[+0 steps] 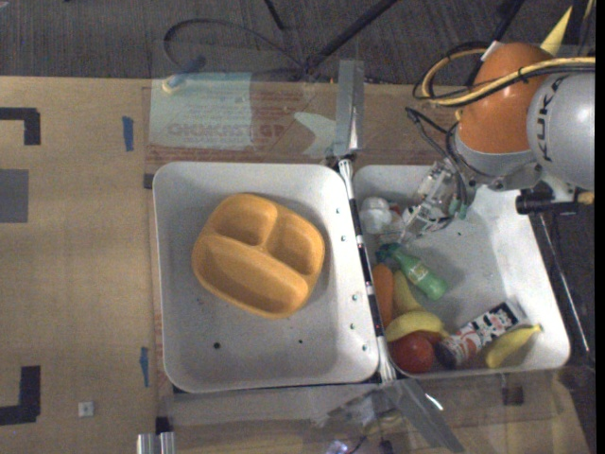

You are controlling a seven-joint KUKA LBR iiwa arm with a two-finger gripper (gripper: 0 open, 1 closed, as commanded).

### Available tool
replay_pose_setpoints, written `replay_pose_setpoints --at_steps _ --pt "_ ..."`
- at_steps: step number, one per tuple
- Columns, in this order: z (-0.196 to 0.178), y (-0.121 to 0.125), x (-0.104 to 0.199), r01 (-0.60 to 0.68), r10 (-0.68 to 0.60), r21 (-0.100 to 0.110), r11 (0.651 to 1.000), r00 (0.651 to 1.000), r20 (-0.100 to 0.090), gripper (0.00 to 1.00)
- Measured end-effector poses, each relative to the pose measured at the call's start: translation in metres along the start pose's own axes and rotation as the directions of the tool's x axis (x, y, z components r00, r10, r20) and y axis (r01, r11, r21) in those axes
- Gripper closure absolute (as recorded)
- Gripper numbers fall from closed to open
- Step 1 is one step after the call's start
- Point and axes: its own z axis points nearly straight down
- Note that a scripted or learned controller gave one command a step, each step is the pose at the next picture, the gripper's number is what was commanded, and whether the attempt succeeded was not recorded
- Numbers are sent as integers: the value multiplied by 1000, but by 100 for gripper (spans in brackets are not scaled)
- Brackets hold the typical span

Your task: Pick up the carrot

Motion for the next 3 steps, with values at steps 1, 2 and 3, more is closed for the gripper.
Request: replay_pose_setpoints --at_steps 1,2,3 --pt "9 -69 -11 196 -196 -1 981 981 14 0" --pt "12 -119 -17 118 -118 -1 993 993 7 0" --pt "12 -145 29 12 -12 -3 1000 1000 10 0"
